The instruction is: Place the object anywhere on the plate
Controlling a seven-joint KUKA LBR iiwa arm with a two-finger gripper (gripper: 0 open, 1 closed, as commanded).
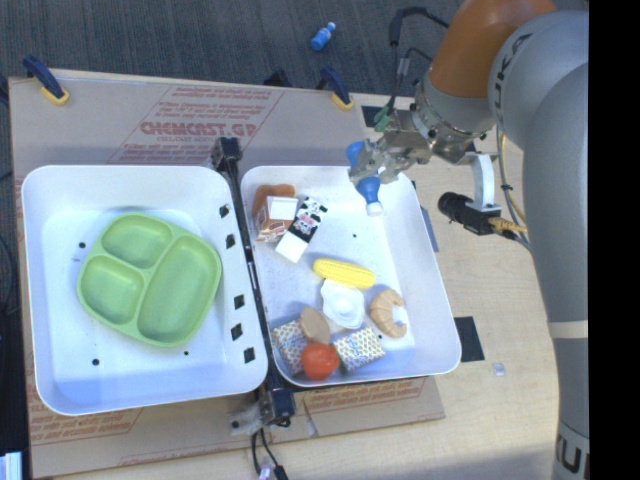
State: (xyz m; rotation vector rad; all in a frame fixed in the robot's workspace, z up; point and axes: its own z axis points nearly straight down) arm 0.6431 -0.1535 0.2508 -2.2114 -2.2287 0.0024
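Camera view. A table (590, 388) topped with printed cardboard (200, 118), held by blue clamps (45, 80), carries two shallow white bins. The left bin (50, 368) contains a green, three-compartment plate (150, 278). The right bin (435, 308) holds the candidate objects: a corn cob (343, 271), a tomato (320, 361), a croissant (388, 311), a white cup-like item (343, 304), wrapped packets (358, 348) and small cartons (300, 223). The pincer (372, 183), with blue-tipped fingers, hovers over the right bin's far rim; whether it is released or clenched cannot be told, and nothing is visible between its fingers. Dark carpet (200, 8) lies beyond the table, with a small blue item (322, 36) on it.
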